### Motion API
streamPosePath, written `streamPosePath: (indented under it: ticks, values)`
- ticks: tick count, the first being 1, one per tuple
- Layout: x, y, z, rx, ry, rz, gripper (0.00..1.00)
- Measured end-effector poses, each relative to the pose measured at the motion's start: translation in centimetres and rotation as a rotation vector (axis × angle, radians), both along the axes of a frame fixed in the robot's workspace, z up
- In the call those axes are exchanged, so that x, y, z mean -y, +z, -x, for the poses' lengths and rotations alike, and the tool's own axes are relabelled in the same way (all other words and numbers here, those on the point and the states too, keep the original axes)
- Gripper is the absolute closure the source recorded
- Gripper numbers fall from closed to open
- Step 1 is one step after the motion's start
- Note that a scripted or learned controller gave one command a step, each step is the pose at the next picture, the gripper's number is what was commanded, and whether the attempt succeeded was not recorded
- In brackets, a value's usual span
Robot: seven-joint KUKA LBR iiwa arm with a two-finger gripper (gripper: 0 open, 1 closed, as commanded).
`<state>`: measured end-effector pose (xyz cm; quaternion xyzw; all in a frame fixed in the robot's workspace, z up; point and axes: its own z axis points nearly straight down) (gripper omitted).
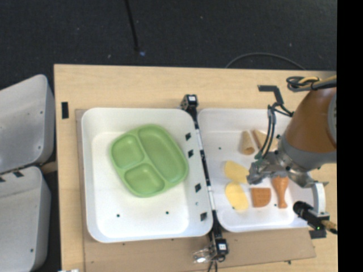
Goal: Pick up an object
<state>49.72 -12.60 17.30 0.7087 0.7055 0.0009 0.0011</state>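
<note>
Two shallow white plastic bins on the tabletop: left holds a green divided plate; right holds yellow, tan and orange food pieces near its front edge. Gripper low over them.

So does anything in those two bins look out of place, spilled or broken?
Nothing stands out. The green divided plate lies flat in the left bin, turned at an angle to the bin's walls. The toy food pieces sit loose in the right bin, with the gripper low among them. No spill or damage shows.
</note>
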Motion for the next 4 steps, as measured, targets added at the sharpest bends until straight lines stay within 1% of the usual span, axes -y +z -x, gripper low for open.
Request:
streamPosePath:
  ticks: [1,2,3,4]
  values:
    - [1.1,4.9,-0.4,0.004,0.004,0.002,1.00]
    - [0.3,10.0,0.0,0.004,0.008,0.001,1.00]
    - [0.4,12.4,-0.1,0.001,0.009,0.001,1.00]
    - [-4.6,10.5,-1.3,-0.003,0.010,0.000,1.00]
